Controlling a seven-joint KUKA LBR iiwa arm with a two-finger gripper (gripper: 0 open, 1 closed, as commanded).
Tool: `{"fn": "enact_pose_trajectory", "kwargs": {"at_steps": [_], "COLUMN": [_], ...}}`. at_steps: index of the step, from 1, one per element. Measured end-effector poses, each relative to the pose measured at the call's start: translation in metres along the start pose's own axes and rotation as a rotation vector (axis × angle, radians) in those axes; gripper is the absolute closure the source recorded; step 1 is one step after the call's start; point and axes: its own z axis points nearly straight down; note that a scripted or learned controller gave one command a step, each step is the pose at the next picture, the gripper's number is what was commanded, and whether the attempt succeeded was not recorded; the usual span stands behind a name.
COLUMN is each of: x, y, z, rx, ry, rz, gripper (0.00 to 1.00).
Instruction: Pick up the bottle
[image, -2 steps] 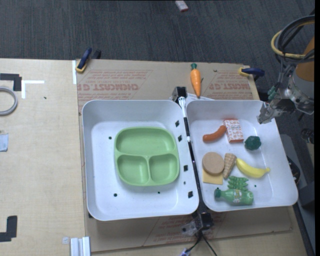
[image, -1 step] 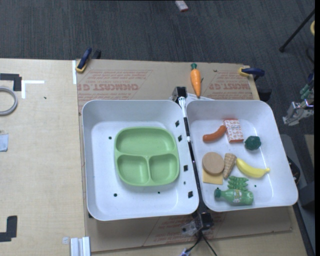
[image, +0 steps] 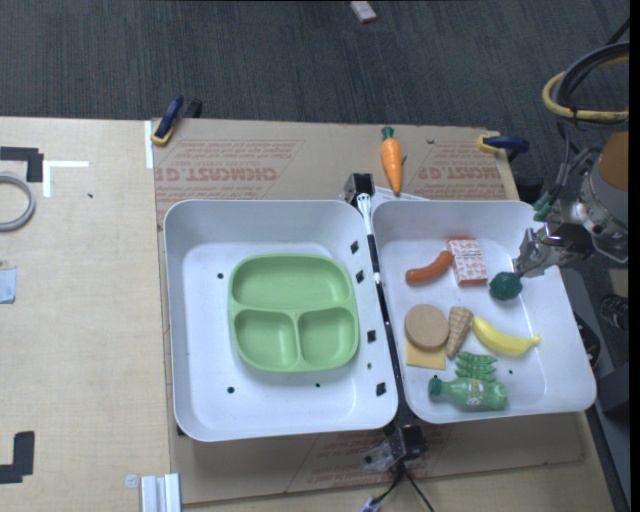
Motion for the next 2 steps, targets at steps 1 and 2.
{"fn": "enact_pose_trajectory", "kwargs": {"at_steps": [1,2], "x": [-0.003,0.012], "y": [-0.055,-0.057], "z": [0.023,0.039], "rx": [0.002,0.002], "ry": [0.001,0.001], "rz": [0.266,0.408], "gripper": [1.00,1.00]}}
